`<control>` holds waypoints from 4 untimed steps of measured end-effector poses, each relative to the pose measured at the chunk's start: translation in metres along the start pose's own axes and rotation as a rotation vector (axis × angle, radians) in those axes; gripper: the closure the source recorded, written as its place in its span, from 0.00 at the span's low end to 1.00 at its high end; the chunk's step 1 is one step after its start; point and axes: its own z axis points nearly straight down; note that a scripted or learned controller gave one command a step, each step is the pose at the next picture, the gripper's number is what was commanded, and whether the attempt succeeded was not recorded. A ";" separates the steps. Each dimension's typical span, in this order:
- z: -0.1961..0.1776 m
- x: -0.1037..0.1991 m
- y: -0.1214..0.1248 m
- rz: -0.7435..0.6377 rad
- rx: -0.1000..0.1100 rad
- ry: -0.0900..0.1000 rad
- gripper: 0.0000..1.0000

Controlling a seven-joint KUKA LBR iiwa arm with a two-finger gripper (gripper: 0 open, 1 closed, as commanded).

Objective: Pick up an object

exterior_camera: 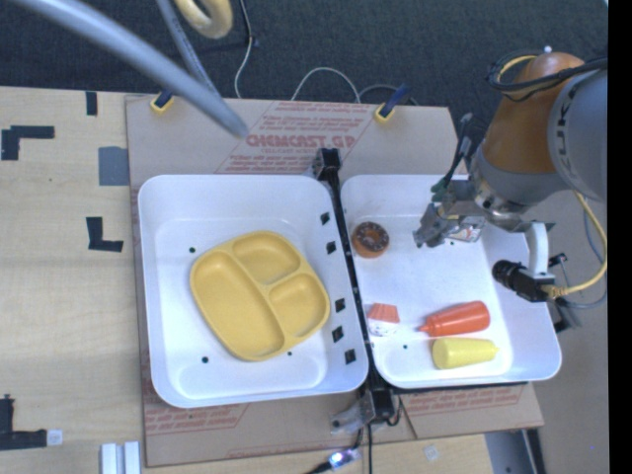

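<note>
**Gripper low over the right bin, fingers hard to read**

The gripper (435,227) hangs over the far part of the right bin (513,368), seen from above and behind the wrist, so its tips merge into a small dark and grey cluster. Whether the jaws are spread or closed cannot be told from this angle, and nothing can be seen between them. The arm's grey body and orange band (518,117) cover the far right corner of that bin, and a black fitting with a yellow cable (523,279) juts out over its right rim.

Nearest the gripper lies a small brown doughnut-shaped toy (370,238), just to its left on the bin floor and close to the dividing wall; the two look apart, not touching. Well nearer the camera side of the same bin sit an orange carrot-like toy (457,317) and, just beside it, a yellow oblong toy (463,353), both lying flat. A small orange-red scrap (383,313) rests to the left of the carrot, near the divider; its shape is too small to name.

The left bin (158,265) holds a yellow three-compartment plate (259,292), lying flat and turned at a slant. Both bins sit on a sheet of brown cardboard (296,131) with red printing, partly crossed by a blurred grey pole (128,38) near the lens.
</note>
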 end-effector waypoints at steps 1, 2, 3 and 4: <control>-0.051 -0.001 -0.009 0.001 0.000 0.000 1.00; -0.096 0.000 -0.008 0.000 -0.001 -0.001 1.00; -0.094 0.047 -0.017 -0.003 0.004 0.001 1.00; -0.071 0.098 -0.031 -0.004 0.007 0.001 1.00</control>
